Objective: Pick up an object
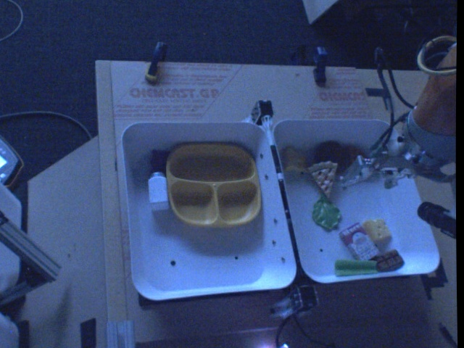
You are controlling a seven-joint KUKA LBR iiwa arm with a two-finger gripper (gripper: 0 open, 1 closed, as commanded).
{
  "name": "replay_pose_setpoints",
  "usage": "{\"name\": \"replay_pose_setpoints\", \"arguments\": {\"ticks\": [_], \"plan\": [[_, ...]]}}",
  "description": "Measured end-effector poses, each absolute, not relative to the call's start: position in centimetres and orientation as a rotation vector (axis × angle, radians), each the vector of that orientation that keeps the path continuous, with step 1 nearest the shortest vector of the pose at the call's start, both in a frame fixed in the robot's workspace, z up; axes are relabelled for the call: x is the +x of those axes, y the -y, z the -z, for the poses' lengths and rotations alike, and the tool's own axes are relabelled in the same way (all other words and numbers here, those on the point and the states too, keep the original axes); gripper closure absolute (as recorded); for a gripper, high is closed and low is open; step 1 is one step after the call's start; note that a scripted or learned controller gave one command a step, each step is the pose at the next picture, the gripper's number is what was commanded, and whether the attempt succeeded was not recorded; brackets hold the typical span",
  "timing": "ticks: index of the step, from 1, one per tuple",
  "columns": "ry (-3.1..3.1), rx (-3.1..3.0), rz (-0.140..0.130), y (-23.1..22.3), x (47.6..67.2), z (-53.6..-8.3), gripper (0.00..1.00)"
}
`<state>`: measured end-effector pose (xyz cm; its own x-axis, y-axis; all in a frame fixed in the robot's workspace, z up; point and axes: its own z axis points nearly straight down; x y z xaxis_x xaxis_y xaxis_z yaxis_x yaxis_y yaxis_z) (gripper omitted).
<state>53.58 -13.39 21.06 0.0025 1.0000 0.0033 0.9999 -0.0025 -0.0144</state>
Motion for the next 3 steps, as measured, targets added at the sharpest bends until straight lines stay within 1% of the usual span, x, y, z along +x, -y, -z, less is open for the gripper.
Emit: {"name": "replay_pose_setpoints", "arguments": {"ticks": [1,2,3], "plan": [[2.22,-2.22,-0.001,13.4,53.9,-21.7,0.0],[2.217,-2.217,-0.005,13.2,54.0,-17.4,0.0],[2.218,-2.216,-0.004,12.5,54.7,-11.9,0.0]]}}
